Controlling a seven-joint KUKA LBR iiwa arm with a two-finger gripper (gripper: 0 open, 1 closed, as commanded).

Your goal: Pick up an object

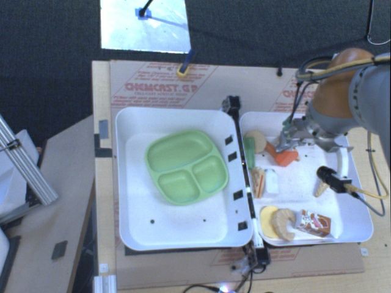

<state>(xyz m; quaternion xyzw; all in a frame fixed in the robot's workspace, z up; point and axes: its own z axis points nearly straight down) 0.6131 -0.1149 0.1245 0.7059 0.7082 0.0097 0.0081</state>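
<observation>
Left bin: green divided tray. Right bin: orange carrot-like piece, croissant, brown packet, other small items. Gripper directly over orange piece; finger state: cannot tell.

The arm is a thick, rounded body in smooth grey metal, with a glossy orange band bulging above the wrist. Yellow and dark cables loop along its upper side, and another yellow cable trails below. A black cylindrical part sticks out on a pale curved bracket. The pincer is a small block of grey and silver metal parts.
</observation>
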